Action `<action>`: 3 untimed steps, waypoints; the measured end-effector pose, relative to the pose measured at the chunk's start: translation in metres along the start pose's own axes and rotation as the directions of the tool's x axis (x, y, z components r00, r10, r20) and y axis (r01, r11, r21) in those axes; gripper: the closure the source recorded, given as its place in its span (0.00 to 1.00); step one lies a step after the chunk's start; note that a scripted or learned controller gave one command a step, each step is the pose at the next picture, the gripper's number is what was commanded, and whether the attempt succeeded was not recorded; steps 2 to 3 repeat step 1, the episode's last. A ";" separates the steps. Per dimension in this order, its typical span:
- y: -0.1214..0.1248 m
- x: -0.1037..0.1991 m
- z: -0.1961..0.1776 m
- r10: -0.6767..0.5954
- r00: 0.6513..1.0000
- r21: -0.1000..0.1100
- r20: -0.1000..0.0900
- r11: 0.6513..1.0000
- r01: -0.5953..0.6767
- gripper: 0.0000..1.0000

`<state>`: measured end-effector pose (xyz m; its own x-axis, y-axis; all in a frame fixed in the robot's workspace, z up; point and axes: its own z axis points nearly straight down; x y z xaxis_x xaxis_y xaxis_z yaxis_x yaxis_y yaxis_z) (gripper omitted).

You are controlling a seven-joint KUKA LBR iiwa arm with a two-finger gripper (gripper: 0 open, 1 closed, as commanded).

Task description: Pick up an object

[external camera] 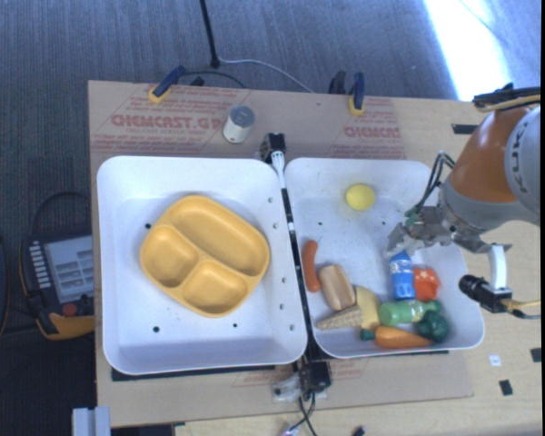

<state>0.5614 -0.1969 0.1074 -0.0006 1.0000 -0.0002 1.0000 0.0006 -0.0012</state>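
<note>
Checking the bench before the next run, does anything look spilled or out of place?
Nothing stands out. The toy food is piled inside the right bin, and the yellow divided plate lies flat in the left bin.

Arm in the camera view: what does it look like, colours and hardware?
The arm is grey with a broad orange band above the wrist. It narrows to a grey wrist and a dark metal pincer. A white bracket with a black cylindrical part sticks out beside the wrist, and thin dark cables run near it.
</note>
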 end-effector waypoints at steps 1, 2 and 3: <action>0.027 0.061 -0.127 -0.002 1.000 -0.005 0.001 1.000 0.002 1.00; 0.027 0.061 -0.127 -0.002 1.000 -0.005 0.001 1.000 0.002 1.00; 0.027 0.061 -0.127 -0.002 1.000 -0.005 0.001 1.000 0.002 1.00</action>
